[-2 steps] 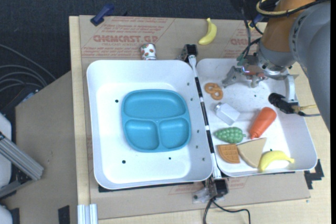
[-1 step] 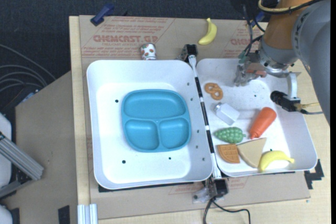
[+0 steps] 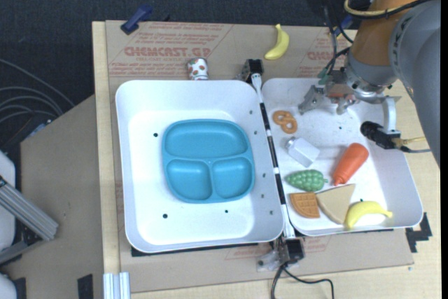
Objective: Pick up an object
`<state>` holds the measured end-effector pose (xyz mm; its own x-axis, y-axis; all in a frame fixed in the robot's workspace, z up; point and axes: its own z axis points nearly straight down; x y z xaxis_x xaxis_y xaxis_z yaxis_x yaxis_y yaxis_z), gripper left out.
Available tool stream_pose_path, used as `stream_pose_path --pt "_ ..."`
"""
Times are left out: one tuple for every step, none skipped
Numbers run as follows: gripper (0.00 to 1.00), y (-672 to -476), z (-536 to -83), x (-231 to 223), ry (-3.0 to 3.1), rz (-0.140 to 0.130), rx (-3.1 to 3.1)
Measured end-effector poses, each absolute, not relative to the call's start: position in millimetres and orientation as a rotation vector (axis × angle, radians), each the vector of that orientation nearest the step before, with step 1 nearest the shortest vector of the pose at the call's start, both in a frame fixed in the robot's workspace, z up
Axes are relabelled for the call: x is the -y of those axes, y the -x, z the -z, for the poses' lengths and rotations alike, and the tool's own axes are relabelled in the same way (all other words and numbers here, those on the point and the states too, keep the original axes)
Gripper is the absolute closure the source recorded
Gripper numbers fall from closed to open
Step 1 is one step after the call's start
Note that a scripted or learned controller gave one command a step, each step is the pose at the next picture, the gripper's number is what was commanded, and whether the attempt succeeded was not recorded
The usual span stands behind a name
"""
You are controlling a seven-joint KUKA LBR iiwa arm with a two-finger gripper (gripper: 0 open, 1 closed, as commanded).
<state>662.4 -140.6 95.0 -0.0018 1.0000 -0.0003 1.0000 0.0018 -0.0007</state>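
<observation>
Dark carpet surrounds the table (image 3: 112,220). Gripper (image 3: 327,99) hovers at the right bin's (image 3: 409,185) far edge, fingers spread, nothing between them. Pretzel (image 3: 284,121) lies just left of it, nearest target: centre over it, descend straight, avoid the bin wall.

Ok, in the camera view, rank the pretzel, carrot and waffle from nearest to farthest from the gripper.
From the gripper at the right bin's top:
1. Pretzel, just below-left, by the bin's left wall.
2. Carrot, lower, middle-right of the bin.
3. Waffle, bottom-left corner.
</observation>
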Motion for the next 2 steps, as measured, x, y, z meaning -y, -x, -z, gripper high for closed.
stream_pose_path --pt "1.00 -663.1 -105.5 140.4 2.220 0.001 2.225" --pt "0.00 -663.0 -105.2 140.3 2.220 0.000 2.225"
